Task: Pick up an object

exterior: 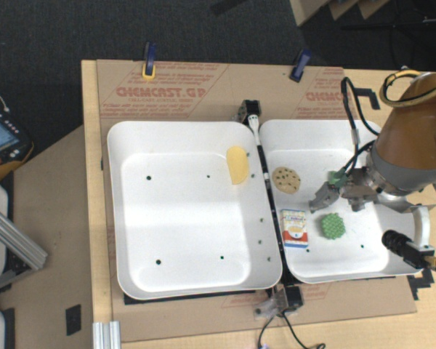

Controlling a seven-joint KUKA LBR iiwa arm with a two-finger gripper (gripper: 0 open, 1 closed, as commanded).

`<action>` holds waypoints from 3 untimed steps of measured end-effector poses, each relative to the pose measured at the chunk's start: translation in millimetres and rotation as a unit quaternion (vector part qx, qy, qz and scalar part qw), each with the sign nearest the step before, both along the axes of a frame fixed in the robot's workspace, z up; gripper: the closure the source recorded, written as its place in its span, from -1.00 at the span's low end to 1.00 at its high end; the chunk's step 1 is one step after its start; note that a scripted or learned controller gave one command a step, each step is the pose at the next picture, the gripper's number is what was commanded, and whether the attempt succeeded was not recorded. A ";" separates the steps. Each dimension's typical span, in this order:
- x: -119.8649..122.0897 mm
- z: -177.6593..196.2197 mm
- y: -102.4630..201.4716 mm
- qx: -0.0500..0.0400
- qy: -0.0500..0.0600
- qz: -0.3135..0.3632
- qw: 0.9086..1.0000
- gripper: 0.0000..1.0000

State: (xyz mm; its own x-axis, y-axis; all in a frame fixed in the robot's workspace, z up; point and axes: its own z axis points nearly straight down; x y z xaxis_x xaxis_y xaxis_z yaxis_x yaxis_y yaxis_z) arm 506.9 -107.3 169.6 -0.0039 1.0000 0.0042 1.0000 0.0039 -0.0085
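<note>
My arm point(410, 133) reaches in from the right over the right bin point(305, 267), its orange band above the wrist, and my pincer point(333, 190) hangs low over the middle of that bin. I cannot tell from this angle how far the pincer is open, and nothing shows in its grip. Just below its tip lies a green knobbly ball point(333, 226). To the left of the ball, near the bin's left wall, rests a small printed carton point(296, 229); above that sits a round speckled cookie point(285, 179). In the left bin point(131, 217), a pale yellow oblong piece point(237, 165) lies near the upper right corner. Both bins rest on a brown cardboard sheet point(102, 93), held by two blue clamps at its far edge.
</note>
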 end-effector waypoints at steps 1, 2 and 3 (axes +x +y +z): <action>-30.6 -89.1 -90.0 -0.002 -0.001 -0.006 1.000 -1.00; -27.5 -74.6 -85.5 -0.003 -0.005 -0.003 1.000 1.00; 15.7 143.6 -103.3 -0.007 -0.015 -0.001 1.000 1.00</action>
State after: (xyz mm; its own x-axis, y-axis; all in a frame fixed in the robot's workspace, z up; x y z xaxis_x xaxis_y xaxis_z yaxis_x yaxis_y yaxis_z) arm 522.6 -210.6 313.2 -0.0023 1.0000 -0.0094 0.9998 0.0025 0.0211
